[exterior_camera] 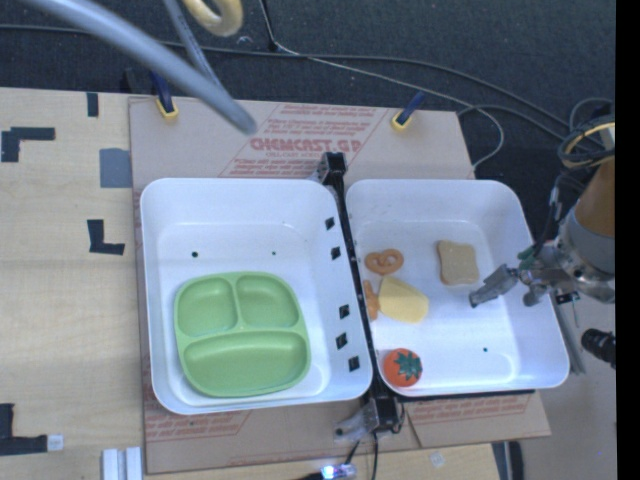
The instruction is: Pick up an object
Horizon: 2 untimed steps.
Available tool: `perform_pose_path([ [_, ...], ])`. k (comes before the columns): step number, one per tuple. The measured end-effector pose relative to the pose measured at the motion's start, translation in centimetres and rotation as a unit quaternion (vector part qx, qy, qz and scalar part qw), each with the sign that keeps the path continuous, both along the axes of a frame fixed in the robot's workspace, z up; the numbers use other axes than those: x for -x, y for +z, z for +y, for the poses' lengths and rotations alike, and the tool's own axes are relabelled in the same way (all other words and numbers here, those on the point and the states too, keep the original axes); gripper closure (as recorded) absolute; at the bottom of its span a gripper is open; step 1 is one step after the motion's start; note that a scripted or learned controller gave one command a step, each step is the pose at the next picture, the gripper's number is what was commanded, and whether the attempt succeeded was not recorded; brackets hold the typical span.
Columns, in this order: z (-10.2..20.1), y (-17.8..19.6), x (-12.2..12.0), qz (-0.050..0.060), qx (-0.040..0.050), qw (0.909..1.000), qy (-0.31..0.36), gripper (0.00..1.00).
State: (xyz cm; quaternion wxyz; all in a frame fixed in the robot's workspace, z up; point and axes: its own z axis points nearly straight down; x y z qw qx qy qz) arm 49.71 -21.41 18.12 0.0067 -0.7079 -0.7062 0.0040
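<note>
Camera view: red lettering reading "CHEMCAST GP" is printed on the brown cardboard sheet [300, 133] laid under both bins on the light wooden table [60, 268]; the smaller lines of print around it cannot be read.

The left white shallow bin [160, 208] contains one light-green plastic plate with three compartments [241, 333], placed toward the near side of the bin.

The right white shallow bin [500, 203] contains five items. A brown pretzel-shaped toy [384, 261] is located near the divider between the bins. A tan bread-slice toy [458, 262] lies to its right, well apart. A yellow wedge-shaped cheese toy [404, 300] is positioned below the pretzel, with a small orange piece [370, 299] just beside its left edge. A red tomato toy with a green top [402, 366] rests near the front left corner.

The grey two-finger gripper [490, 290] is seen over the right half of this bin, right of the bread slice. Nothing is seen between the fingers; whether they are released or clenched cannot be told.
</note>
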Motion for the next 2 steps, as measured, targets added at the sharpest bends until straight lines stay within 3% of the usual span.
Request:
perform_pose_path([
  [1, 0.0, 0.4, -0.3, -0.004, 0.0012, 1.0000, 0.002, 0.00],
  [2, -0.7, -5.8, 0.3, -0.002, 0.0001, 1.0000, 0.001, 0.00],
])
